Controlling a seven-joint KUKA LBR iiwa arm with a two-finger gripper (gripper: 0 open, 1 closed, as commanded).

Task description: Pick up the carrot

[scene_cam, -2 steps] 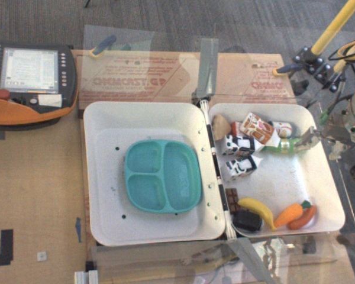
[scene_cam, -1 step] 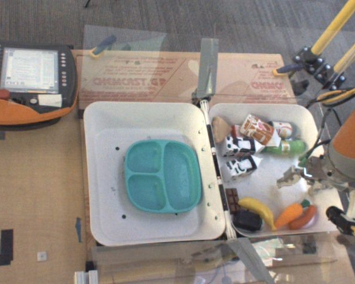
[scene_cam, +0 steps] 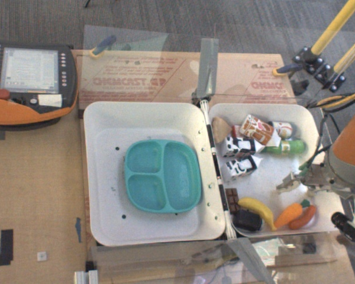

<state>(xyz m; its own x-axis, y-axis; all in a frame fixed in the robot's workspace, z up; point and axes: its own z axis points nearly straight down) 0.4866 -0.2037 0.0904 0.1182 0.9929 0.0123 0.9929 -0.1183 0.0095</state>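
Note:
The orange carrot (scene_cam: pixel 288 213) with a green top lies in the right bin (scene_cam: pixel 265 107), near its front right corner. A red sausage-like piece (scene_cam: pixel 304 218) lies against its right side, and a banana (scene_cam: pixel 258 209) rests just to its left. My gripper (scene_cam: pixel 294 177) hangs above the bin's right side, a little behind the carrot and apart from it. Its fingers are spread open with nothing between them.
The right bin also holds two milk cartons (scene_cam: pixel 240 157), a juice box (scene_cam: pixel 257 129), a green bottle (scene_cam: pixel 287 148), a black item (scene_cam: pixel 247 220) and a chocolate bar (scene_cam: pixel 231 198). A teal divided plate (scene_cam: pixel 163 176) sits in the left bin (scene_cam: pixel 100 158). A teach pendant (scene_cam: pixel 29 81) lies at far left.

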